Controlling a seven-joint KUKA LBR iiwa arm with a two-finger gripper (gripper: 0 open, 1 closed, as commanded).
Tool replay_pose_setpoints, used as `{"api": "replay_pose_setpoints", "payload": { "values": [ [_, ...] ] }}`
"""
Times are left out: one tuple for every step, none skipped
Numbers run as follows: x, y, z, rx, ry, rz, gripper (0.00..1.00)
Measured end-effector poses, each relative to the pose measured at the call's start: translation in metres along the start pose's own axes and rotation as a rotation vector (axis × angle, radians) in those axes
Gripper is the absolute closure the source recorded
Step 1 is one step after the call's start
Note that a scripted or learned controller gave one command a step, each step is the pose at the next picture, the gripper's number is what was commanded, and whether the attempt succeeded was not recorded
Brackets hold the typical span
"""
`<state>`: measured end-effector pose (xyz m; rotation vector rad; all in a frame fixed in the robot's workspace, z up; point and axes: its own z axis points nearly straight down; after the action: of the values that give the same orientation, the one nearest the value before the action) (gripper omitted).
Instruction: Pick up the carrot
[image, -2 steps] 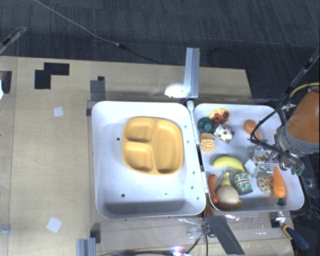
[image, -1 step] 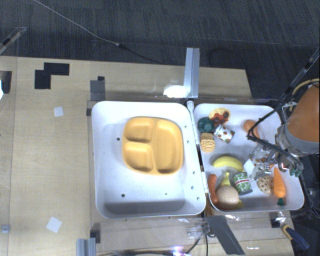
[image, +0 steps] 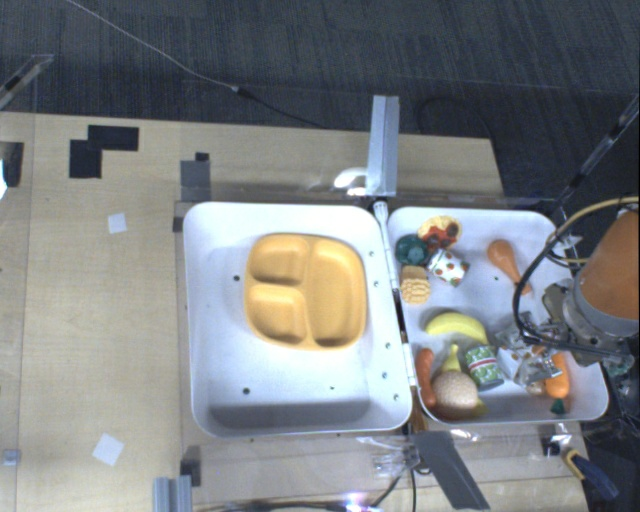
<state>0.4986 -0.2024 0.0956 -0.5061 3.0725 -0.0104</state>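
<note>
The carrot (image: 559, 384) is orange with a green tip and lies near the front right corner of the right bin (image: 590, 405). My gripper (image: 541, 364) is low in that bin, right over the carrot's left side and touching or almost touching it. The wrist and cables hide part of the carrot. The arm's orange band (image: 614, 272) rises just above and to the right.
The right bin also holds a banana (image: 457, 325), a green can (image: 484, 367), a brown potato (image: 455, 393), a red piece (image: 427, 366), an orange drumstick shape (image: 505, 258) and several small toys at the back. A yellow sectioned plate (image: 305, 290) sits in the left bin (image: 220, 400).
</note>
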Motion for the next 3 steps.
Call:
{"api": "replay_pose_setpoints", "payload": {
  "values": [
    [-0.007, -0.004, 0.000, 0.004, -0.001, -0.254, 1.00],
    [-0.008, -0.005, 0.000, 0.007, -0.002, -0.448, 1.00],
    [-0.031, 0.011, -0.082, -0.006, 0.012, -0.394, 1.00]
  ]
}}
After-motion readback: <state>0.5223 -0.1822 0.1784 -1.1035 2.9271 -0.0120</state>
